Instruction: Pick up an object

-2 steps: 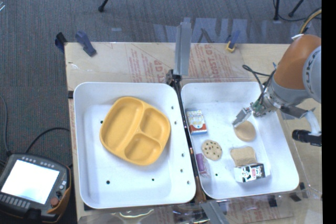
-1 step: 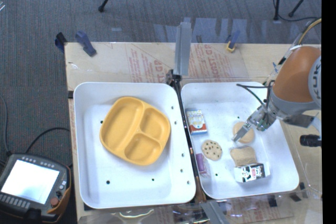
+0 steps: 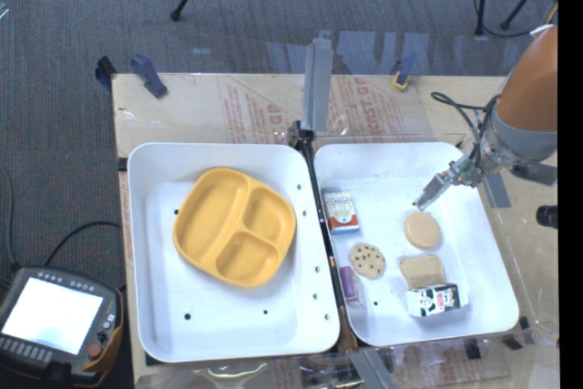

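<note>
Claw [image 3: 428,195] hangs low over the right white bin [image 3: 383,161], its grip impossible to make out from where I stand, just above the round tan biscuit [image 3: 423,230], with a yellow divided plastic plate [image 3: 235,226] lying in the left white bin [image 3: 150,196].

Red lettering is printed upside down on the table [image 3: 264,109] behind the bins; it cannot be read with certainty. Package print is too small.
</note>
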